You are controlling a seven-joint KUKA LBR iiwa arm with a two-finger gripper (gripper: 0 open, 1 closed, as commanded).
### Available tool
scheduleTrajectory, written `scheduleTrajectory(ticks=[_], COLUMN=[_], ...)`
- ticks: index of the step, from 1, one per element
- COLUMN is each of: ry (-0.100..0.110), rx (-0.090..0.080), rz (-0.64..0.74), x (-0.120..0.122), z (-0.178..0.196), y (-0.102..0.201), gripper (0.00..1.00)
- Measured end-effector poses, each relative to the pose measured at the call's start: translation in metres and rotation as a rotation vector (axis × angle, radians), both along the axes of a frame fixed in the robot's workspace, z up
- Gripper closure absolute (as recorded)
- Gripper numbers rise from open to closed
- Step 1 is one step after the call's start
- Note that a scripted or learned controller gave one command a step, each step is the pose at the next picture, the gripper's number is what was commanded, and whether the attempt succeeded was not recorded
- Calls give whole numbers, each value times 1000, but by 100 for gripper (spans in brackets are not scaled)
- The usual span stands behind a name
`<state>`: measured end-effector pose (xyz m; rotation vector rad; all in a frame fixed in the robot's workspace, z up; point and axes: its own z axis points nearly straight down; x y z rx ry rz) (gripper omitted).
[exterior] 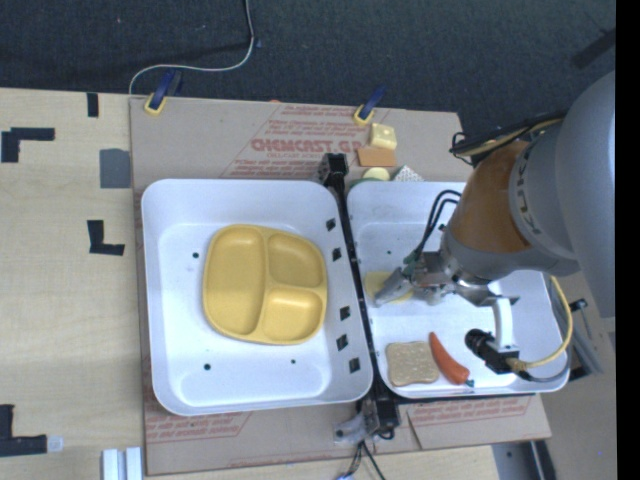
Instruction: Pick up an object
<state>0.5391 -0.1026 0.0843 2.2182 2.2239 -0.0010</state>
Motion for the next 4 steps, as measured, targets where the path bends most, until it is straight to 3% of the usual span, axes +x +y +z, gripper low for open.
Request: scheduleTrajectory(ticks=[1, 2, 3, 4], ry=[-5, -2, 3, 1], rx=[-1, 0, 0, -1], rz=[1, 0, 1, -2], x=[77, 112, 129, 86], z=[1, 0, 0, 1], y=[7, 8, 5, 6], gripper=[0, 0, 0, 0])
